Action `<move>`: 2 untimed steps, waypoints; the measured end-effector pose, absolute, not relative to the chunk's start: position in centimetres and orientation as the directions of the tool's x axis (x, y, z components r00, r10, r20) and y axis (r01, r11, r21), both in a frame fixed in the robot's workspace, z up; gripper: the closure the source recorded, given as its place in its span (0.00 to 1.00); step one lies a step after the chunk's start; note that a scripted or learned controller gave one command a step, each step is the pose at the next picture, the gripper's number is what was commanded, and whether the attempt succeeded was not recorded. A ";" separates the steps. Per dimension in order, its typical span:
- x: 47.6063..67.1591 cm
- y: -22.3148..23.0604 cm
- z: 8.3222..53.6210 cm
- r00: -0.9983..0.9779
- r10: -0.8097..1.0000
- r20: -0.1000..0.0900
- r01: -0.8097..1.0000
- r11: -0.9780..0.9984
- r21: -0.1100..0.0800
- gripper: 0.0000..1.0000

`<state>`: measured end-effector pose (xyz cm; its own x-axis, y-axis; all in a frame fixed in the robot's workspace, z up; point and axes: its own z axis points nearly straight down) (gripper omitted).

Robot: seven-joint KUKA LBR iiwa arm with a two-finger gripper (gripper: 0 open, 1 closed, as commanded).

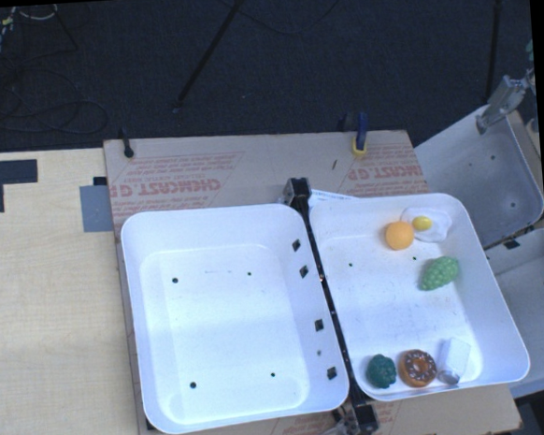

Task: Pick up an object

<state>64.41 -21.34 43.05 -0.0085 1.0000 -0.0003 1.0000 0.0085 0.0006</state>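
The right bin [478,336] holds several small objects. An orange ball [399,236] lies near its far edge, touching a white fried-egg toy with a yellow yolk [427,224]. A light green bunch of grapes [439,273] sits a little nearer, towards the right wall. Along the near wall there are three things in a row: a dark green lumpy piece [382,371], a brown sprinkled donut [417,368] and a pale white block [455,358].
The left bin [145,269] adjoins the right one, joined by black clips [319,325]. Both rest on brown cardboard [250,171], which is clamped at the back [361,144]. A grey metal plate [489,171] stands at the right.
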 end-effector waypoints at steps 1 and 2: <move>64.4 -21.2 45.6 -0.012 1.000 -0.001 1.000 0.012 0.001 0.00; 64.5 -21.2 47.3 -0.014 1.000 -0.001 1.000 0.014 0.000 0.00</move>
<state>64.46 -21.17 47.29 -0.0136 0.9999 -0.0007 0.9999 0.0136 -0.0001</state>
